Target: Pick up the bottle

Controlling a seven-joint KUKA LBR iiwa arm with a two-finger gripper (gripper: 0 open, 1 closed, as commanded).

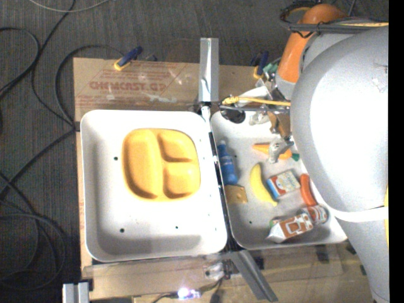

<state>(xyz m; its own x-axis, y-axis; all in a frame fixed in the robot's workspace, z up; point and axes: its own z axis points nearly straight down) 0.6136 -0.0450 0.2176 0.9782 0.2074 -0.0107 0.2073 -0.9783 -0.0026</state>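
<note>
The small blue plastic bottle lies in the right shallow white bin, against its left wall (beside a yellow banana and a small carton). The gripper hangs near the bin's upper right; whether it is clenched I cannot tell. A yellow divided tray sits in the left bin.

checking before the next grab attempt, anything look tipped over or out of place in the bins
Mostly ordinary clutter. The blue bottle lies on its side hard against the right bin's left wall, and a carton is toppled near the front edge. The yellow divided tray sits flat in the left bin. Nothing looks spilled.
</note>
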